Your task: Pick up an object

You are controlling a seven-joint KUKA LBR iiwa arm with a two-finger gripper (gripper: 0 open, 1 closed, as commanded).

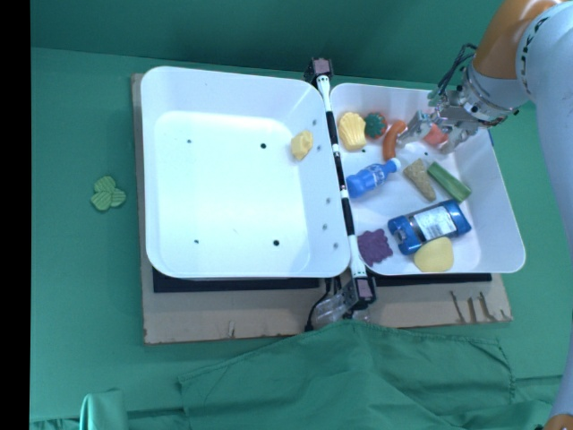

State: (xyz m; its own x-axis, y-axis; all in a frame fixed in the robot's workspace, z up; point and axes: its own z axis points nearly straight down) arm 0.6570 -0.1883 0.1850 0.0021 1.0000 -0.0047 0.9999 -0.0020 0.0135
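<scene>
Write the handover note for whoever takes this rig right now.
Gripper: low over the far part of the right white bin, above a small orange-red piece. No grasp confirmed.
Right bin also holds: blue plastic bottle, blue can with a white label, green stick, yellow round piece, purple grape-shaped piece, yellow ridged piece, red strawberry-like piece, tan wedge.
Left white bin: one small yellow piece.
Done: nothing visibly lifted. Left: grasp and raise an object.

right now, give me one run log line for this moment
arm: over right bin | end effector: low at orange-red piece, far side | grasp: unconfirmed | left bin: yellow piece
</scene>
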